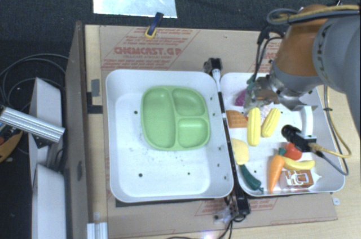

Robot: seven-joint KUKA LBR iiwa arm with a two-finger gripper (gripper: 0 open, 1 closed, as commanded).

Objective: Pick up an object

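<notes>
Nearest the camera, at the front edge of the right bin (333, 184): a small orange-and-white carton (297, 178), a toy carrot (274, 171) and a dark green piece (251, 177), w/ a banana (299, 164) and a red piece (292, 150) just behind. Further back lie two corn cobs (262, 124) side by side, a pale yellow round fruit (240, 150), an orange wedge (236, 119) against the divider and a purple item (241, 98) partly hidden by the arm. The left bin (127, 176) holds a green divided plate (175, 118). Gripper (260, 94) sits low over the back of the right bin, just above the corn cobs and beside the purple item; jaw opening cannot be made out from this angle, and nothing is visibly between them. Task thing, by judgement: the corn cobs, being closest to the tool. Handling est.: hollow plastic toys, light, stiff, not fragile, smooth skin so apt to slip or roll. Recommended hold: across the narrow width at mid-length, jaws square to the long axis. Risk: cobs touch each other, so a finger may land on both or push one aside; neighbours are close, approx. no clearance on the divider side
</notes>
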